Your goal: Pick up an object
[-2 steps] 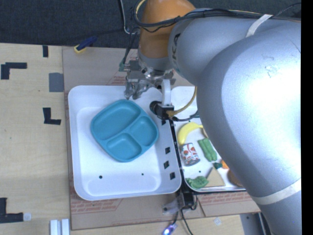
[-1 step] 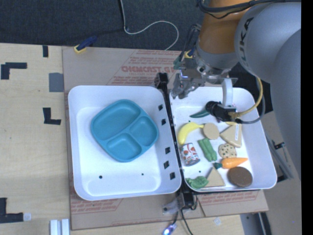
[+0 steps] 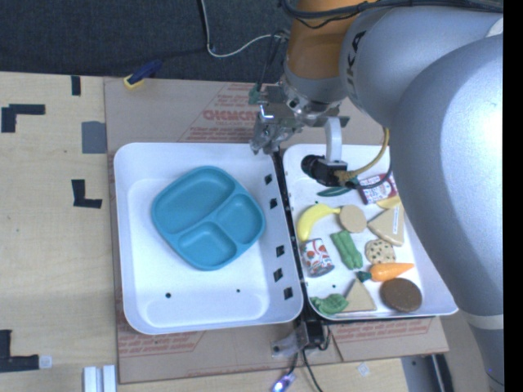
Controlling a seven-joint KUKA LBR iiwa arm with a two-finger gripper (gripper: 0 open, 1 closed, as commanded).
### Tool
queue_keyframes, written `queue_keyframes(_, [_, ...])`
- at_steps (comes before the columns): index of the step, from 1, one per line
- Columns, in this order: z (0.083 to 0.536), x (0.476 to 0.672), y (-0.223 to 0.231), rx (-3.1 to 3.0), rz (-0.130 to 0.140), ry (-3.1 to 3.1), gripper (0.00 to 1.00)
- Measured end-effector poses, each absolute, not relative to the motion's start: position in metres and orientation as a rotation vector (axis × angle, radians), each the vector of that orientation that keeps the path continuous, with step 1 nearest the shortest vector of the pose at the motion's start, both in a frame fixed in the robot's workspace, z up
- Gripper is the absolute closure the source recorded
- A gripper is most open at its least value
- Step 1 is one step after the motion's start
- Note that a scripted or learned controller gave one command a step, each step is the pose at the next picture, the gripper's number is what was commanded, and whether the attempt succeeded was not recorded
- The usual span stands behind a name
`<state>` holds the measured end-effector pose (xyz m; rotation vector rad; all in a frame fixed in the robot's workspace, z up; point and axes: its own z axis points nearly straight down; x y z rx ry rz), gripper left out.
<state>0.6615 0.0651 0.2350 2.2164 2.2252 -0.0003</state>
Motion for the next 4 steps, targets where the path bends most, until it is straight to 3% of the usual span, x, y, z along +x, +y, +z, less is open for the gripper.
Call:
queue_keyframes(1, [0.174,0.667,0.111,2.219,-0.006,2.228,1.00])
queue_keyframes(2, [0.335,0.670,0.070,2.214,0.018,2.213,1.00])
queue_keyframes(3, [0.261,0.667,0.097,2.222,-0.009,2.227,1.00])
queue_keyframes(4, [0.219,0.667,0.166,2.217,-0.007,2.233,1.00])
